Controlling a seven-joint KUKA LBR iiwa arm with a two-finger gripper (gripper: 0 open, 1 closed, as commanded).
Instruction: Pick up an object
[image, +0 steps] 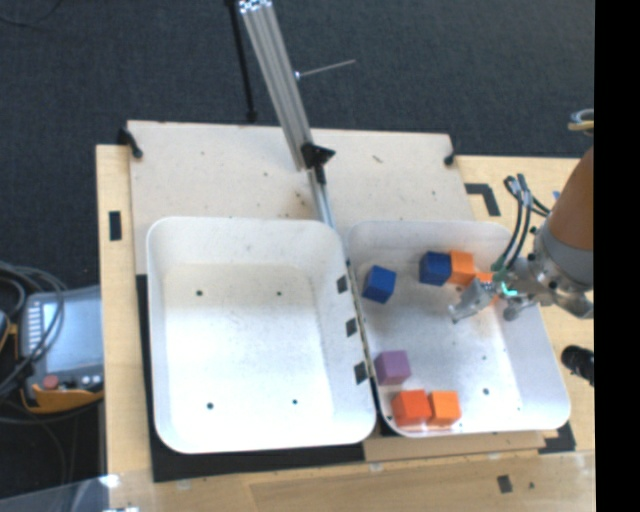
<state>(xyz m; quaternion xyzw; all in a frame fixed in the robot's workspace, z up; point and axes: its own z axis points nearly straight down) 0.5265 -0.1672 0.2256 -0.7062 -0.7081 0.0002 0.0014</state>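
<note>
The right bin (530, 385) holds several blocks. A blue block (379, 284) lies near its left wall. Another blue block (435, 268) touches an orange block (462, 267) at the back. A purple block (392, 366) sits lower left, with two orange blocks (412, 407) (445, 406) side by side at the front wall. My gripper (475, 300) hangs low over the bin's right half, just below and right of the blue and orange pair. Its grey fingers (462, 308) point left with nothing seen between them.
The left bin (170, 300) sits beside the right one, sharing a middle wall. A slanted metal pole (285, 95) rises from the back of the bench. Cables and a pendant (55, 345) lie off the bench at far left.
</note>
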